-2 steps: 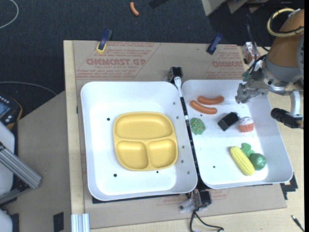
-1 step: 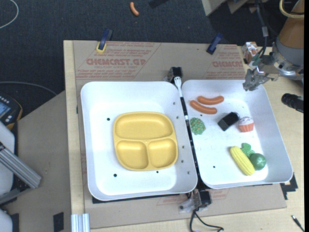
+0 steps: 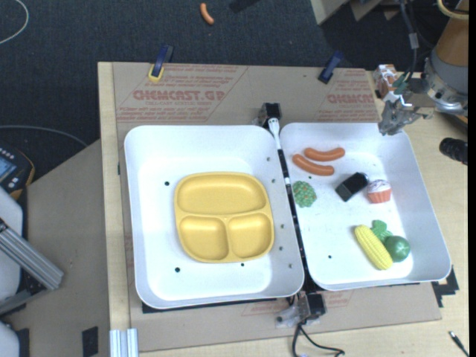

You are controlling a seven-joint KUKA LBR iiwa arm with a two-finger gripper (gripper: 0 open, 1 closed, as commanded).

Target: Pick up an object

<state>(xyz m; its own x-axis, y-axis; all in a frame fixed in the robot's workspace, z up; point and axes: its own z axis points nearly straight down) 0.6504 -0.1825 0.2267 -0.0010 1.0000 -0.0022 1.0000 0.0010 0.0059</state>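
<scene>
In the right bin, two sausages, one corn cob, gripper above its far rim, finger state unclear

A dark blue-grey carpet covers the floor around the bench. A small orange piece lies on it beyond the bench's far edge, and a thin pale cable loops near the far left corner of the view. The bench top is a brown board printed with red lettering, held at its far edge by two blue clamps. Silver aluminium framing slants past the bench's left side
</scene>
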